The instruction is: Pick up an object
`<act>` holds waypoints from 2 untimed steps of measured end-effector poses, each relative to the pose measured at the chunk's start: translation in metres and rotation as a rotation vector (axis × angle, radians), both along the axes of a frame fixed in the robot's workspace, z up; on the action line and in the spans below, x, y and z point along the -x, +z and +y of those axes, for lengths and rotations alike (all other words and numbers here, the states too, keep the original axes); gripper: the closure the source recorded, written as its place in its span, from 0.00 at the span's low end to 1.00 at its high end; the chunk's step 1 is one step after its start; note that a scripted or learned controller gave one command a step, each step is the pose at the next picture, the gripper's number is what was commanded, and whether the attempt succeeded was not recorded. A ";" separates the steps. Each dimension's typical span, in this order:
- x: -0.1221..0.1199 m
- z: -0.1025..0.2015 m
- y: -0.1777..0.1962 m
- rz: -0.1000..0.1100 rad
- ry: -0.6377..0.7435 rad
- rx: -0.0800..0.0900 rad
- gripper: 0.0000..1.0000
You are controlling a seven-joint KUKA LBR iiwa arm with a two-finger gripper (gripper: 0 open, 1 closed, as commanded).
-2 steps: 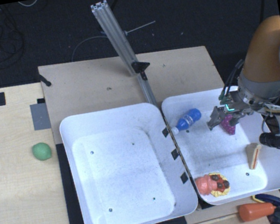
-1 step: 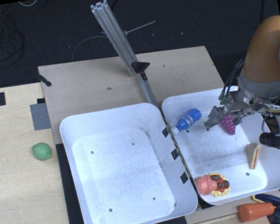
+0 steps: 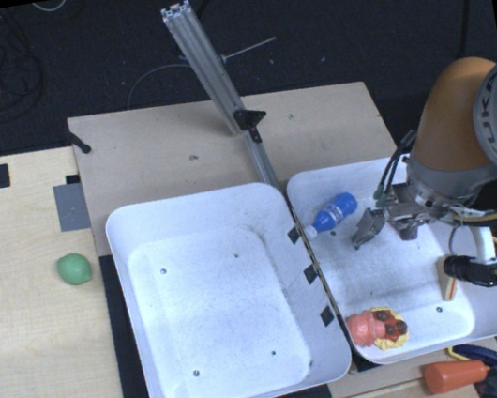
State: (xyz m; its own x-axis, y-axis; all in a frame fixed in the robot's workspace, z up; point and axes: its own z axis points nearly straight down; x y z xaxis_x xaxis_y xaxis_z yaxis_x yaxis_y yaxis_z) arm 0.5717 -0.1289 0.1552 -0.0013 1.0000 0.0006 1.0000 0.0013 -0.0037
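In the right bin [image 3: 404,271], a small blue bottle with a white end [image 3: 335,211] lies near the far left corner. A red and yellow toy [image 3: 378,328] rests by that bin's near left corner. My gripper [image 3: 385,230] hovers over the middle of the right bin, just to the right of and a little nearer than the bottle. Its fingers [image 3: 366,231] are spread open with nothing between them. The grey arm with its orange band [image 3: 458,118] comes in from the right.
The left bin [image 3: 140,231] lies beside the right one, with black clips along the shared wall. A green ball [image 3: 74,269] sits on the bench left of the bins. An orange object [image 3: 451,375] lies at the bench's front edge. A metal rail [image 3: 211,66] slants up behind the bins.
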 end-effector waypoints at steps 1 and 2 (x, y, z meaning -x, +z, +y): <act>0.007 0.003 -0.045 0.000 -0.001 0.000 0.00; 0.006 0.003 -0.064 -0.004 -0.001 0.001 0.00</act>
